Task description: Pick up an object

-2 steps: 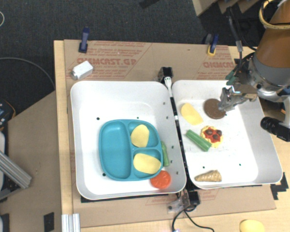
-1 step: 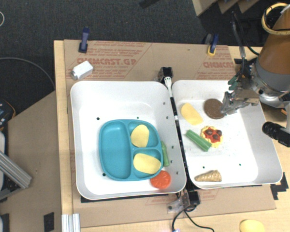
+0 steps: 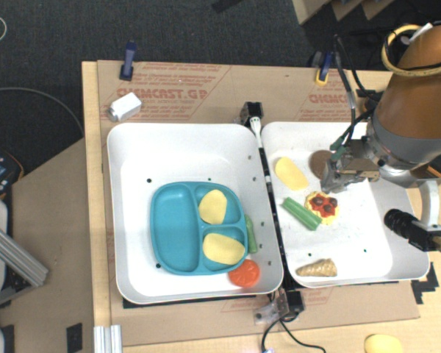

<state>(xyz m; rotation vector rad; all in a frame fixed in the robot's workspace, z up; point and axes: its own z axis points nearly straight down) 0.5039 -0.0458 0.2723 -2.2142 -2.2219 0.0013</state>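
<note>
Now | left bin point(image 3: 132, 197): blue tray point(image 3: 173, 230) | right bin point(image 3: 375, 259): pizza toy point(image 3: 323, 206) | claw point(image 3: 336, 176) state unclear

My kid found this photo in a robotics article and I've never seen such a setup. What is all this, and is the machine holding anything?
It is one photo from a camera fixed above a bench, looking down at a slant. The grey and orange bulk on the right is a robot arm; its gripper, a two-finger claw, hangs over the right bin. Its job is to pick something up. I see nothing between its fingers, and I can't tell how they stand.

Two shallow white bins sit side by side. The left bin holds a blue tray with two yellow pieces in it and a red-orange piece by its edge. The right bin holds toy food: a yellow piece, a green stick, a pizza slice and a tan wedge.
</note>
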